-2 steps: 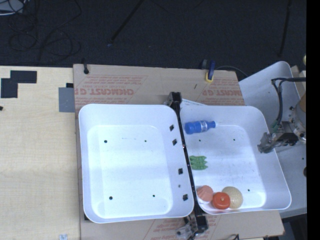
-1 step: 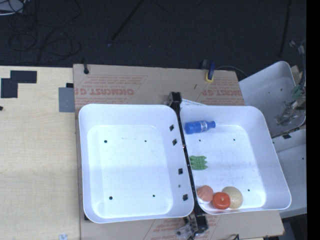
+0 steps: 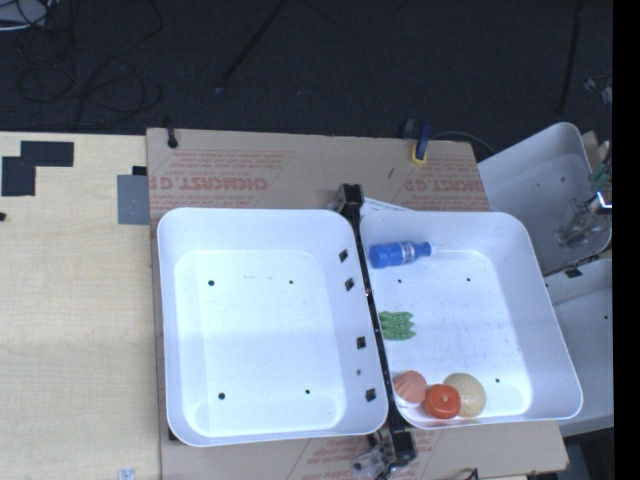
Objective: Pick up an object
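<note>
Nearest the camera, at the bottom of the right bin [image 3: 548, 348], three small rounded things huddle against the near wall: a pinkish piece [image 3: 408, 385] by the divider, a red tomato-like ball [image 3: 442, 401] just beside it, and a pale beige ball [image 3: 466, 392] touching the red one on its far right. None of the three has a clear long axis; they sit as low, round lumps.

Further up the same bin, close to the central divider [image 3: 365, 308], lies a small green ridged thing [image 3: 396, 325], perhaps a toy bunch of pods. Its long axis runs roughly across the view, left to right.

Further still, near the far wall, a blue bottle [image 3: 398, 254] lies on its side. Its long axis also runs nearly left to right, tilted slightly upward toward the right, with the paler cap end pointing right and the blue body toward the divider.

The left bin [image 3: 258, 236] stands just beside, its white floor showing only small dark marks.

At the far right edge, beyond the bins, a bit of metal hardware [image 3: 590, 213] sits over a white sheet; whether that is the gripper is unclear, and the state of its fingers cannot be told.

As for progress, the pick appears not yet begun: every object rests on the bin floor, nothing is lifted or held. Choosing a target, descending, closing and lifting all seem to remain.
</note>
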Robot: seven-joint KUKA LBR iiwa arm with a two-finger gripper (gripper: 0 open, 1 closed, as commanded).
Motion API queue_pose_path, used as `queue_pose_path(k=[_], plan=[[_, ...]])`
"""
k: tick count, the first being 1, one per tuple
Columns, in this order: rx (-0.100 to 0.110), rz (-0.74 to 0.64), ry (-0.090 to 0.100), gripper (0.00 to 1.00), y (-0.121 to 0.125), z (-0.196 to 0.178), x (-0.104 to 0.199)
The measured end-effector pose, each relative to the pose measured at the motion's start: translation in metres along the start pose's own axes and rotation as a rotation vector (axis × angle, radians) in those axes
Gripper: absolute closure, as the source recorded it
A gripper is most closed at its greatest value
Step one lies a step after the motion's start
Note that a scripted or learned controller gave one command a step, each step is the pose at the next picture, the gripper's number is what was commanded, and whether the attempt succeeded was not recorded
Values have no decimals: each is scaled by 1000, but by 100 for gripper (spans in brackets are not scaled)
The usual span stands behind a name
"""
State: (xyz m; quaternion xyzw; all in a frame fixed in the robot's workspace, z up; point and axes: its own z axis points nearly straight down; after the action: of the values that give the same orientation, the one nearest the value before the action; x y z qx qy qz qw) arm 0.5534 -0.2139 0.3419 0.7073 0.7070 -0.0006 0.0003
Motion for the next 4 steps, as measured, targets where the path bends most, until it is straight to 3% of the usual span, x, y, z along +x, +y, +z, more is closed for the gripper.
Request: queue_pose_path(k=[2,3,4], plan=[[-5,-2,-1,100,-5,-126,0],[4,-4,2,100,5,-93,1],[5,0,2,100,-1,-58,1]])
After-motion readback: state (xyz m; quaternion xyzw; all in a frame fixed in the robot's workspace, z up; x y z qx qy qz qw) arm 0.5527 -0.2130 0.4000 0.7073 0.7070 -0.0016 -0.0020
